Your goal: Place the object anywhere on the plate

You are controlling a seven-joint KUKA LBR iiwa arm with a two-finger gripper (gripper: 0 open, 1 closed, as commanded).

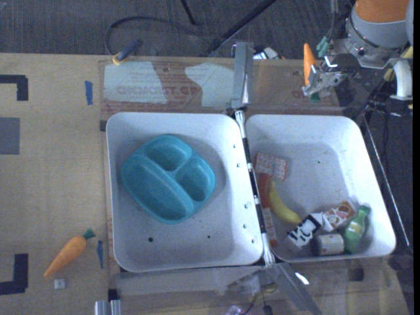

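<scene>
A teal plate [167,176] with three compartments lies in the left white bin [216,241], toward its far left. My gripper [317,84] hangs high over the bench just beyond the far edge of the right bin [328,149]. A slim orange object [307,59] stands upright at the gripper's left side, its lower end in the fingers. The gripper looks shut on it. It is well to the right of the plate and above it.
The right bin holds a banana [283,207], a red-and-white packet [271,167], a black-and-white carton [303,231], a can [328,243], a small orange carton [341,214] and a green bottle [356,227]. A toy carrot [65,254] lies on the bench at front left.
</scene>
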